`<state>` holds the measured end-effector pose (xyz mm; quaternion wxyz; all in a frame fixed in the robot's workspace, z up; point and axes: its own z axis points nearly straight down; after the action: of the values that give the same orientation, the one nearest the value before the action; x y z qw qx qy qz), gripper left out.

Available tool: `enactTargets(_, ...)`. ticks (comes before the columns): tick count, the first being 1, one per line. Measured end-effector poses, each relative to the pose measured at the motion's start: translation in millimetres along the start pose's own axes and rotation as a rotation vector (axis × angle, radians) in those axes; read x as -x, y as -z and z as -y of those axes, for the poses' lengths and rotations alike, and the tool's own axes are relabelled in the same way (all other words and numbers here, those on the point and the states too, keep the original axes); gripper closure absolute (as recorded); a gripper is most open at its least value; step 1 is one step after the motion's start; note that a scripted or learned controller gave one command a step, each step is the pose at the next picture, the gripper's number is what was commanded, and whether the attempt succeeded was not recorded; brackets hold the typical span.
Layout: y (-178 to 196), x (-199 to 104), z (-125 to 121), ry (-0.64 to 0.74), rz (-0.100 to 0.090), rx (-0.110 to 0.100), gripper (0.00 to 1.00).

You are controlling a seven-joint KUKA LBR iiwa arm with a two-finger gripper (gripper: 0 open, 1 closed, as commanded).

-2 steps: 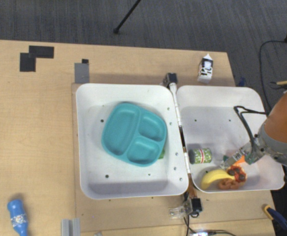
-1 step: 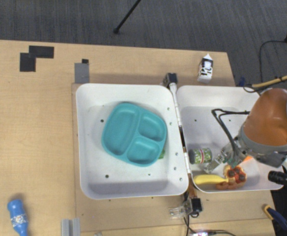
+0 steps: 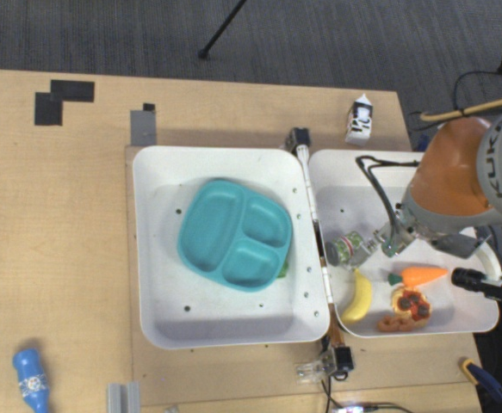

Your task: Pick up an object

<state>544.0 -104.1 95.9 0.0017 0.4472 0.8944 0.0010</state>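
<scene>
Curved yellow banana (image 3: 358, 297), tapered orange carrot (image 3: 424, 275), teal 3-compartment tray (image 3: 236, 233)

Legible text: partial letters "KU" on the arm (image 3: 500, 157) housing. Small bottle (image 3: 361, 119) label unreadable; nothing else legible.

The grey arm (image 3: 457, 179) reaches in from the right, its gripper (image 3: 387, 243) lowered and pointing left.

Pale wooden desk (image 3: 61, 231) carries two shallow white plastic bins side by side, left bin (image 3: 160, 317) and right bin (image 3: 341, 166). A small white bottle (image 3: 361, 119) stands behind them; a blue bottle (image 3: 32, 379) lies front-left; black tape patches (image 3: 61, 100) mark the far left.
</scene>
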Motion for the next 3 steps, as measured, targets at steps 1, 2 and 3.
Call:
enactTargets(1,-7.7,-32.8,24.3,-0.069,0.011,0.009,0.00)
enactTargets(2,3.3,-32.0,22.4,-0.068,0.012,0.012,1.00)
enactTargets(3,3.2,-32.2,22.5,-0.068,0.012,0.012,0.00)
